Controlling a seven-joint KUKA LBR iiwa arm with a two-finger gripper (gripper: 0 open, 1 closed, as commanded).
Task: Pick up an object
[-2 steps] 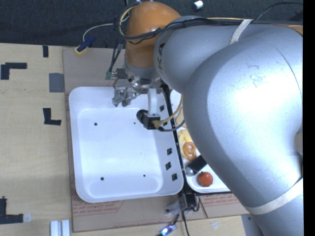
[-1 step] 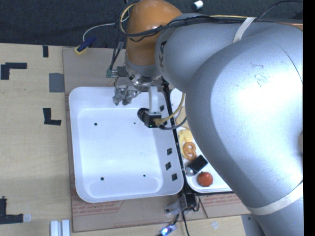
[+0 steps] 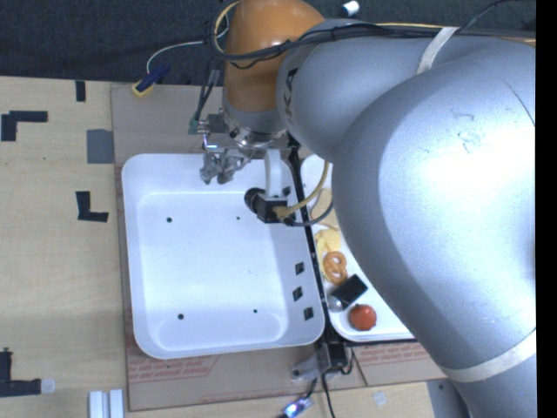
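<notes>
Grey arm (image 3: 435, 190) looms over the right bin (image 3: 383, 331), where a red ball (image 3: 363, 317), black block (image 3: 349, 289) and ring-shaped piece (image 3: 334, 263) lie. Its gripper (image 3: 218, 171) (finger state unreadable) hangs above the left bin (image 3: 139, 259) on the wooden bench (image 3: 52, 303).

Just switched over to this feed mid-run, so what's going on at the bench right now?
The grey arm reaches in over the two white bins, its gripper hanging above the back edge of the left bin. Nothing shows between its fingers, so no pick yet. The arm's bulk covers most of the right bin; in the strip that shows lie a small red object, a black block and an orange ring-shaped piece.
</notes>
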